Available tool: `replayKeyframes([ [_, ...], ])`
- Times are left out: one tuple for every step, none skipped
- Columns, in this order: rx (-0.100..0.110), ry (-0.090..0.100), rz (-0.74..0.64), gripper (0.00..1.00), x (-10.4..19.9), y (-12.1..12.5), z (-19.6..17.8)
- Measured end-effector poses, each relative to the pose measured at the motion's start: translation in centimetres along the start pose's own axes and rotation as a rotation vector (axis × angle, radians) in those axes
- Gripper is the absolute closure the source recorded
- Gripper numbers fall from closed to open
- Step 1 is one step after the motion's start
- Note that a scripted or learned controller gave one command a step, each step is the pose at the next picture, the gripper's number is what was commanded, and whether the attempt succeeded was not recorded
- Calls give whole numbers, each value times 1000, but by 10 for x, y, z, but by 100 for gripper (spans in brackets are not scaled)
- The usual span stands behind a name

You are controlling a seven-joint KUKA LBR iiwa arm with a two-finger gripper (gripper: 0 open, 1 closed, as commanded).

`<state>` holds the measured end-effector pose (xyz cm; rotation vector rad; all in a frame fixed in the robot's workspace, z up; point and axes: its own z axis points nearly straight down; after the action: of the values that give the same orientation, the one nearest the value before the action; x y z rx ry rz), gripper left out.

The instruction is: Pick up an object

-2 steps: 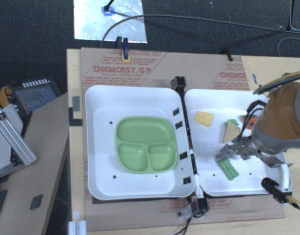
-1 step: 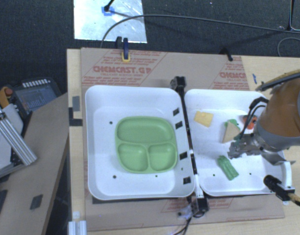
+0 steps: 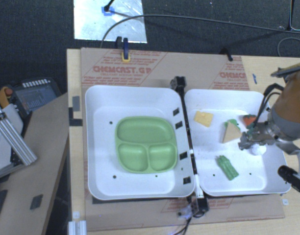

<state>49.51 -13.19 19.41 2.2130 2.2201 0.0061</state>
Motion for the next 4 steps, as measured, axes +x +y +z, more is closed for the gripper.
replayKeyframes([
  [2, 1, -1, 100, 0, 2, -24],
  [3, 3, -7, 100, 47, 33, -32],
  [6, 4, -6, 100, 93, 53, -22],
  [5, 4, -7, 100, 144, 64, -25],
])
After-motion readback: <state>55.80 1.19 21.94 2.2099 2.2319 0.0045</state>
